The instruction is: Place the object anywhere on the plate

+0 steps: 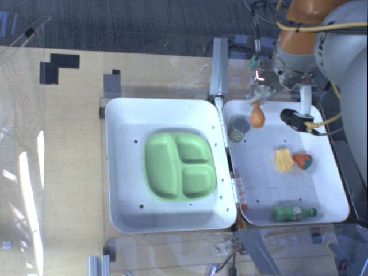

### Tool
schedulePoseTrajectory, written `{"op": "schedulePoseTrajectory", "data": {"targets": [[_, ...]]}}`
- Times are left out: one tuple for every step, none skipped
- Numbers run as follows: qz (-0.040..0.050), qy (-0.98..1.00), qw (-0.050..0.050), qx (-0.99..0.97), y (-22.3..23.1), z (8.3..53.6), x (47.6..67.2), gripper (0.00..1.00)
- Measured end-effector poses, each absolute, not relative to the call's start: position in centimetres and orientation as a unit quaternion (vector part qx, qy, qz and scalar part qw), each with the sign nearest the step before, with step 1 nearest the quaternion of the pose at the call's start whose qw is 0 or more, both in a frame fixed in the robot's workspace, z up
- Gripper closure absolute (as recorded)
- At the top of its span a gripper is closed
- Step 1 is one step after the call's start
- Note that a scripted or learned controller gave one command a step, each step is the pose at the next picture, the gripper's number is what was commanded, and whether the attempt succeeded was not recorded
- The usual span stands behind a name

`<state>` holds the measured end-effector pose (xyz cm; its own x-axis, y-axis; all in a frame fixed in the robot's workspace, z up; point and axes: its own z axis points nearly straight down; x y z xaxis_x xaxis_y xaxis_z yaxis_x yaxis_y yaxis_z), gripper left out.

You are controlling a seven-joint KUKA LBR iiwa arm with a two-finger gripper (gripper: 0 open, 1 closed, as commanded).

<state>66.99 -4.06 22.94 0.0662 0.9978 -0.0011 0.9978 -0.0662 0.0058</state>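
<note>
Jaws [257, 99] seem shut on the orange pear-shaped object [257, 117]. It should travel high over the divider, then lower onto the green plate [179, 165].

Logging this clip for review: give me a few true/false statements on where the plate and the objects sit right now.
1. The green plate lies in the left bin. True.
2. The green bottle stands upright on the plate. False: it lies on its side in the right bin.
3. The small can sits near the divider between the bins. True.
4. The yellow object rests on the plate. False: it is in the right bin, beside a red and green item.
5. The end effector is above the right bin's far edge. True.
</note>
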Motion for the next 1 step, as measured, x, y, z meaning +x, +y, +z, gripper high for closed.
{"op": "schedulePoseTrajectory", "data": {"targets": [[0.0010,0.689,0.000,0.725,4.46,18.49,59.97,1.00]]}}
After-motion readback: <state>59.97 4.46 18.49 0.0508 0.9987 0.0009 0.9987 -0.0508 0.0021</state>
